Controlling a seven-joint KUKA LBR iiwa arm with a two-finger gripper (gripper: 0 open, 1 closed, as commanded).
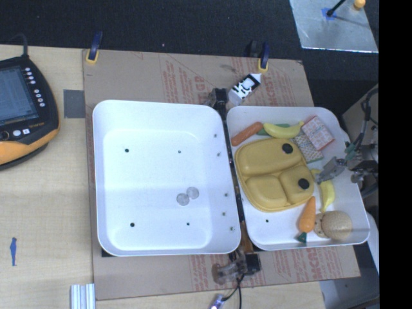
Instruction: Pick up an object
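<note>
One arm [360, 163] over right bin [351, 234]

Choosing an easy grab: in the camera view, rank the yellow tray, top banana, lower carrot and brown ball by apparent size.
1. Yellow tray, by far the largest.
2. Top banana.
3. Lower carrot, a bit shorter than the banana.
4. Brown ball, shortest but rounder; its rank against the carrot is unsure.

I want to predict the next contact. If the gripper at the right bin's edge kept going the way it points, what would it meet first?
Probably the yellow tray: the gripper points left toward it, though its height above is unclear.
</note>
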